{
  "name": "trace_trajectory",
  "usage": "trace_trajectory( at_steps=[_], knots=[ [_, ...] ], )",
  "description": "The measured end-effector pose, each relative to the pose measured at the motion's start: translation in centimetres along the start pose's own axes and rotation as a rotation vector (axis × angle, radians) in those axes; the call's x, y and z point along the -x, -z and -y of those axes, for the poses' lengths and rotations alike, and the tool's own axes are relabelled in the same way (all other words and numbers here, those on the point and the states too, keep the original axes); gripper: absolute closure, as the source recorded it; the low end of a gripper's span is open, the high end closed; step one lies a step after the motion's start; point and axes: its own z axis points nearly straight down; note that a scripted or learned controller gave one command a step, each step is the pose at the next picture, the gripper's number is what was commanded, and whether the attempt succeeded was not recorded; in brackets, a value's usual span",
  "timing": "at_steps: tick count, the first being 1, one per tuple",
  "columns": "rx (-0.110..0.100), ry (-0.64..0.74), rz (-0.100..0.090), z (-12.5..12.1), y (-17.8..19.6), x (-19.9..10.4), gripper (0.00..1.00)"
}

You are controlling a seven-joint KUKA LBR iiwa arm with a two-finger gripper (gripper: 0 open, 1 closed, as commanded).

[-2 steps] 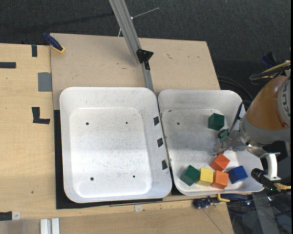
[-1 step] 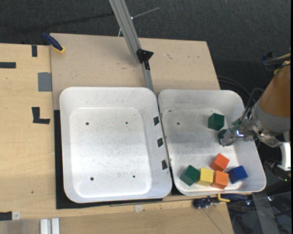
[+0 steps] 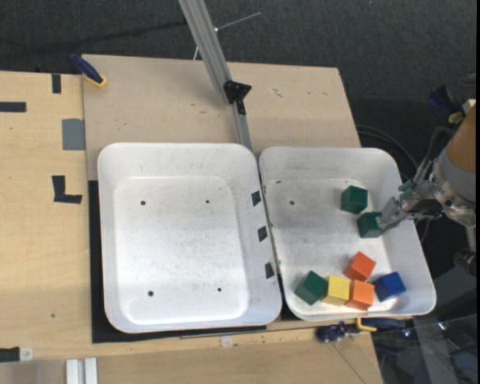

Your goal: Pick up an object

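A: Where's the claw (image 3: 390, 213)?
B: At the right bin's (image 3: 328, 160) right wall, touching a dark green block (image 3: 369, 225); whether it grips, I can't tell
A: Other blocks?
B: Another green (image 3: 354, 198) just above; orange (image 3: 362, 266), yellow (image 3: 338, 288), blue (image 3: 390, 285) clustered near the front corner

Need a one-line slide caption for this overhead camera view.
Gripper at the right bin's right wall beside a dark green cube; seven coloured cubes lie in that bin.
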Motion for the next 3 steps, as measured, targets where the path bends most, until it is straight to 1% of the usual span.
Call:
trace_trajectory(
  at_steps=[1, 2, 3],
  knots=[
    [-0.007, 0.0, -0.001, 0.0, -0.8, 0.0, 1.0],
    [-0.004, 0.005, -0.004, -1.4, 0.3, -4.9, 1.0],
    [-0.006, 0.005, -0.004, -2.6, 0.6, -9.2, 1.0]
  ],
)
